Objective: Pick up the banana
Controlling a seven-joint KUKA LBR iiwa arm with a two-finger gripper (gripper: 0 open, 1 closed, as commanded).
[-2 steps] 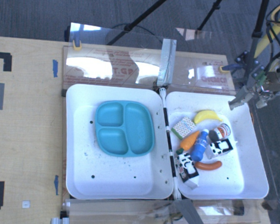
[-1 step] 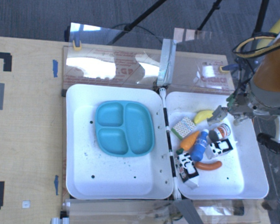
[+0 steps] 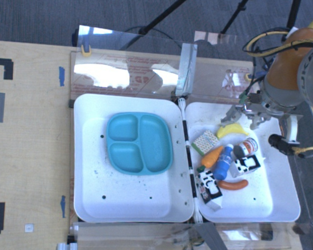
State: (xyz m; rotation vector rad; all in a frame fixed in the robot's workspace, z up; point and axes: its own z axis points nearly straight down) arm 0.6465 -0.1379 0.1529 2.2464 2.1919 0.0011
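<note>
In the right bin [image 3: 283, 209], the banana [image 3: 232, 130] lies near the far wall among a cluster of small items, beside an orange carrot [image 3: 211, 157] and a blue bottle [image 3: 224, 162]. The gripper [image 3: 246, 118] hovers just above it with fingers spread and nothing between them; the grasp and lift remain to be done.

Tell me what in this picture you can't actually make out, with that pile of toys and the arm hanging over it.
- Banana: the gripper covers its upper end in the camera view, so whether they touch is hidden.
- Blue bottle: its label is too small to read.
- Black-and-white toy: too small to identify, partly tucked under the orange carrot.
- Arm: cut off by the top and right edges.
</note>
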